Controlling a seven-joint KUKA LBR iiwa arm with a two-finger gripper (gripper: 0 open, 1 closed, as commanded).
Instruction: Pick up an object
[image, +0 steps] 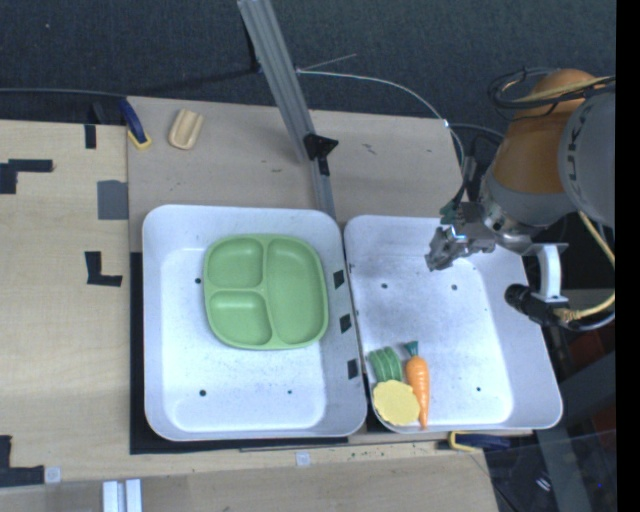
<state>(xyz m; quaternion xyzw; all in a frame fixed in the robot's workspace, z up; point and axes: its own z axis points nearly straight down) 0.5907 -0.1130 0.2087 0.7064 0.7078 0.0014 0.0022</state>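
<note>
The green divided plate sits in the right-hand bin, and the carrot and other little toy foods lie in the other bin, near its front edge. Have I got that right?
Not quite. The camera view shows the green divided plate in the left-hand bin, not the right. The carrot and the other little toy foods do lie in the other bin, near its front edge.

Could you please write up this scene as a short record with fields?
left bin: holds a green divided plate, lying flat
right bin: holds a carrot, a yellow round piece and a green ridged piece, clustered at its near-left corner
gripper: above the far part of the right bin, apart from the cluster
bench beyond bins: a small tan block
</note>
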